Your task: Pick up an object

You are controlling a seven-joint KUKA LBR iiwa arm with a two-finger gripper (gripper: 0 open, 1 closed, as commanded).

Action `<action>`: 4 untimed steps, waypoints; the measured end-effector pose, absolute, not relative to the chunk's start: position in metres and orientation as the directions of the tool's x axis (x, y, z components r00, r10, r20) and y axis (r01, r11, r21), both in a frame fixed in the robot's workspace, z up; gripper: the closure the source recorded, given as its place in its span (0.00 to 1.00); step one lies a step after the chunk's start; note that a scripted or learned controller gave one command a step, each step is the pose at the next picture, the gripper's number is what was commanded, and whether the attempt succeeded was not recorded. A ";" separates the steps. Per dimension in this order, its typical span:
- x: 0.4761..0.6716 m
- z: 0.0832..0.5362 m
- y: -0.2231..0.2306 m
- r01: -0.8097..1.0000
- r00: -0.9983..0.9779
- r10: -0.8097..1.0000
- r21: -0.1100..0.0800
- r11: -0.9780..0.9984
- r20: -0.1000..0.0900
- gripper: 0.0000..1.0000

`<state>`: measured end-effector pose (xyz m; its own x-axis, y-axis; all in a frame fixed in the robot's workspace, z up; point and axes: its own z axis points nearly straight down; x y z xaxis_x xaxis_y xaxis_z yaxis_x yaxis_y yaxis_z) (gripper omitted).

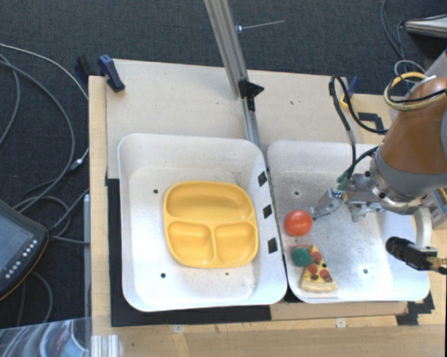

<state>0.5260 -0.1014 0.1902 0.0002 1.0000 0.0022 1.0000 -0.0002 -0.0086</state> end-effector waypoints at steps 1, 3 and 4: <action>0.517 0.140 -0.095 1.000 0.000 1.000 -0.008 0.000 0.003 0.00; 0.517 0.103 -0.094 1.000 0.000 1.000 0.000 0.000 0.002 1.00; 0.527 0.165 -0.094 1.000 -0.002 1.000 0.008 0.002 -0.001 1.00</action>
<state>0.5266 -0.0943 0.1647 -0.0018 1.0000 -0.0010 1.0000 0.0018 0.0076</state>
